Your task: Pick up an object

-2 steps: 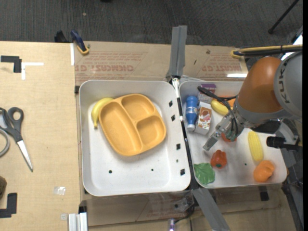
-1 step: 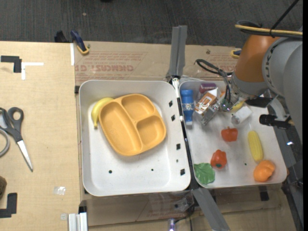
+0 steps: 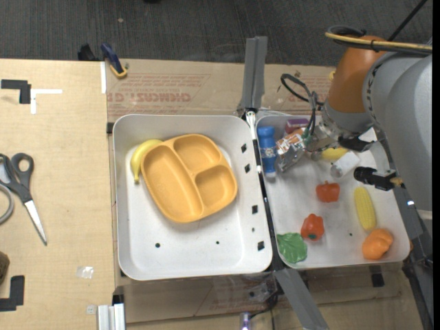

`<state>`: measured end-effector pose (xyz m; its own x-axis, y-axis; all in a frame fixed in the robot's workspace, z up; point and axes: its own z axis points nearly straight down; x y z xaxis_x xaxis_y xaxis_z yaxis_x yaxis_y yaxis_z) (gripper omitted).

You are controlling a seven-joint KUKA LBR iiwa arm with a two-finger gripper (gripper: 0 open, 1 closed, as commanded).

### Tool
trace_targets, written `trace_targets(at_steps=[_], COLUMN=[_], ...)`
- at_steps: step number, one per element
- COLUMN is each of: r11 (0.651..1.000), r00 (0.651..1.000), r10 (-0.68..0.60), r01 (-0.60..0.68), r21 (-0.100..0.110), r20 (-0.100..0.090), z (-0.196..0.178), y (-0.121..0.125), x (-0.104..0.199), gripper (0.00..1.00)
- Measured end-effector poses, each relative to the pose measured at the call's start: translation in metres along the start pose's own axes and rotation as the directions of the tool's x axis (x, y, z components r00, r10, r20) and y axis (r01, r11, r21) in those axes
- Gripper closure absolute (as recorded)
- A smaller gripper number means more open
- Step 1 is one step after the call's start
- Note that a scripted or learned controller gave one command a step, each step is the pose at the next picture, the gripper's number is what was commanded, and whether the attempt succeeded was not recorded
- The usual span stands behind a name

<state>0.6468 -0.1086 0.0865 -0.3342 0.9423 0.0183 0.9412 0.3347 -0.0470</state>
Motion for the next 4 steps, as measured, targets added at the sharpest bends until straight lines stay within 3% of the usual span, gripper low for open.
trace_targets(at_steps=[1,2,3,4], r11=[0.991,0.990,0.992,0.991], r00=[0.991,0.991,0.993,0.992], r10=[0.130,0.131,0.121,0.123], r01=[-0.130,-0.130,-0.121,-0.123], r21=[-0.026,-0.045,-0.047,-0.048], r20=[0.008,0.003,0.010,0.011], z=[-0.016,0.002,0.004,-0.005], y=[-0.019,-0.157,-0.195,-0.195], x=[-0.068,-0.059,-0.042,-0.042], gripper=[0.00,0.00,0.00,1.00])
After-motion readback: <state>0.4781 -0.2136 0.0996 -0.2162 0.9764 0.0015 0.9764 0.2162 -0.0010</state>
